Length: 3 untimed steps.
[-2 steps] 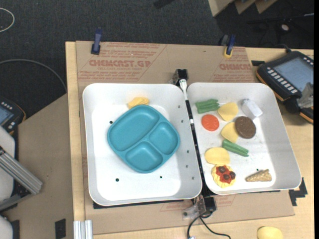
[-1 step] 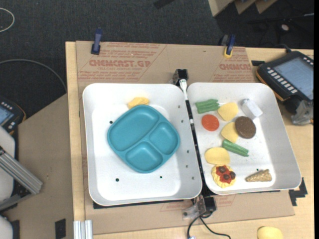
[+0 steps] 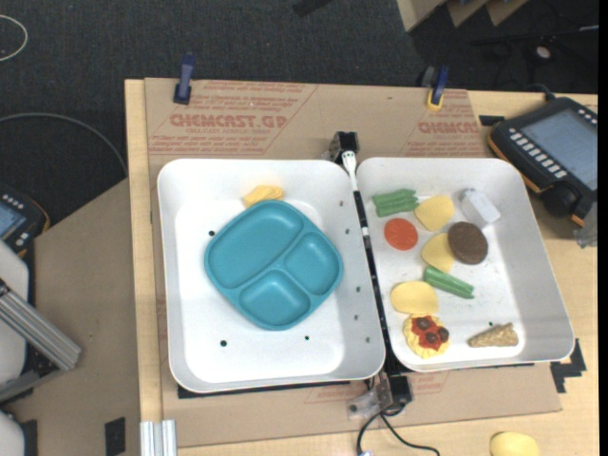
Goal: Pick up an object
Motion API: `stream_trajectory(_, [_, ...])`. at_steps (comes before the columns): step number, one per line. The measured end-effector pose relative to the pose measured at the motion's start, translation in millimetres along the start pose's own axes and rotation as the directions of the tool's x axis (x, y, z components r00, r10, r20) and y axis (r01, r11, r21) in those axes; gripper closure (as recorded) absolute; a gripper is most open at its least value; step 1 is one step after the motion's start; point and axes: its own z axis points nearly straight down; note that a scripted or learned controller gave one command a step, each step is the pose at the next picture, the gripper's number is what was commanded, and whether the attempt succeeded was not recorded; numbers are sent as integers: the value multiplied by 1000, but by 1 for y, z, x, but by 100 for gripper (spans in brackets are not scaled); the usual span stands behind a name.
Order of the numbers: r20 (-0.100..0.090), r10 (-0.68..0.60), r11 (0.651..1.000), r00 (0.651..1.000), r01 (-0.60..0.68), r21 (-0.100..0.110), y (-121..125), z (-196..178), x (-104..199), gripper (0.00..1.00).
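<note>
Toy foods [image 3: 446, 253] lie untouched in the right bin [image 3: 541, 293]. Nothing is lifted yet; the whole pick remains. End effector state: cannot tell.

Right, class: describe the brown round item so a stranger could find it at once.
Start at the right-hand white bin, the one full of toy food. Look toward its upper right, just below the small white block. The dark brown disc sits there overlapping a pale yellow piece; it is the only brown round item.
</note>
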Motion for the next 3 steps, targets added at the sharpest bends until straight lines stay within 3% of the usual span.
stream_trajectory(1, [10, -6, 1000, 1000, 6, -25, 25, -215, 2, 100])
stream_trajectory(2, [-1, -8, 1000, 1000, 8, 2, 114, -106, 4, 100])
stream_trajectory(3, [2, -5, 1000, 1000, 5, -11, 37, -187, 37, 100])
